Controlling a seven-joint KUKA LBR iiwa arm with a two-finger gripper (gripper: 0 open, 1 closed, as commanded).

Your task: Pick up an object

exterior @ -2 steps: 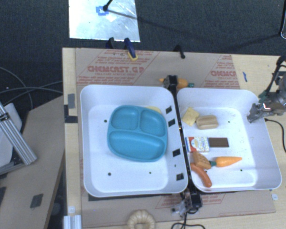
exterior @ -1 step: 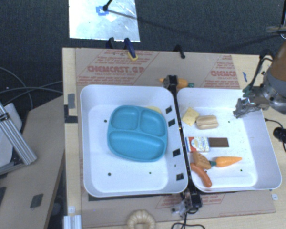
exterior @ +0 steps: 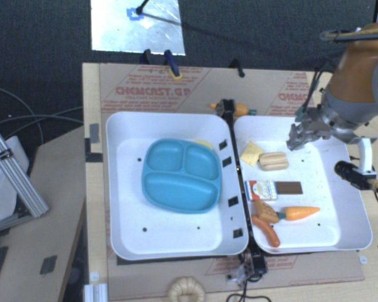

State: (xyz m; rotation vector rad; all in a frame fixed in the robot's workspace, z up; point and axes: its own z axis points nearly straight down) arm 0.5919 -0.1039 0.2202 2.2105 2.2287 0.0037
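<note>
My gripper (exterior: 295, 141) hangs over the back of the right bin (exterior: 355, 226), just right of and above a tan bread roll (exterior: 273, 162). Left of the roll lies a yellow cheese wedge (exterior: 251, 151). Nearer the front are a red and white packet (exterior: 261, 190), a brown chocolate bar (exterior: 288, 189), an orange carrot (exterior: 300, 212), a brownish lump (exterior: 266, 211) and a red sausage (exterior: 268, 229). Nothing shows in the gripper's grasp.
The left bin (exterior: 123, 231) holds a blue divided plate (exterior: 181, 174) with a pale yellow piece (exterior: 205, 145) behind it. An orange-yellow thing (exterior: 239, 110) sits behind the bins' shared wall. A cream ring (exterior: 186, 289) lies at the bench front.
</note>
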